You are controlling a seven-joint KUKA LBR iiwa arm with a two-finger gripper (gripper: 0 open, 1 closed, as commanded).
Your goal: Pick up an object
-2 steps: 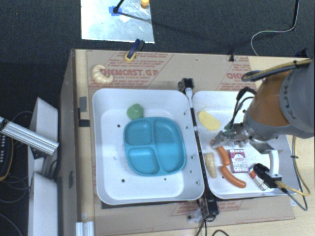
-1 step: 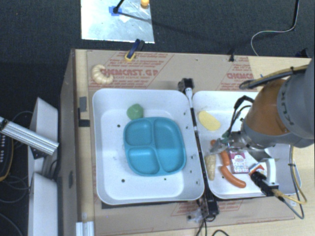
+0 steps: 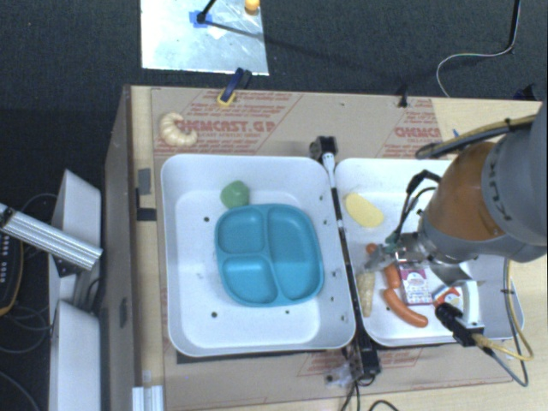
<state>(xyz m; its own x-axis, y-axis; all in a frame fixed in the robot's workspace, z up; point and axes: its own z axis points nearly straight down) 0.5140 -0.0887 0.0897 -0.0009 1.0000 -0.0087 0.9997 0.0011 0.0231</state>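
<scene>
Camera view: looking down at a slant on the worktop (image 3: 257, 127) with two white bins side by side.
Left bin (image 3: 193, 204): holds a blue divided plate (image 3: 267, 255) and a small green object (image 3: 235, 194) just beyond the plate's far edge.
Right bin (image 3: 377, 176): holds the cluster of small things the pick is aimed at.
Yellow piece (image 3: 364, 210): lies in the far part of the right bin, apart from the rest.
Pale corn-like piece (image 3: 366, 291): lies along the bin's left wall, near side.
Orange sausage-like piece (image 3: 403, 307): lies near the front of the bin, just beside a small pink-and-white packet (image 3: 414, 287).
Arm (image 3: 479, 199): reaches in from the right and covers much of the right bin.
Gripper (image 3: 396, 251): low over the cluster, close to the packet and the orange pieces; I cannot tell whether it is clenched or released, and nothing can be seen grasped.
Task object: not settled from this view; the likeliest candidates are the things directly under the gripper, all resting in the right bin.
Step in hand: judged to be the descent or the grasp attempt itself, with no lift yet.
Next move: probably calls for closing firmly on one item, then a straight rise; crowded neighbours could spoil the hold.
Off the bins: a coiled pale thing (image 3: 177, 128) lies on the worktop's far left corner.
</scene>
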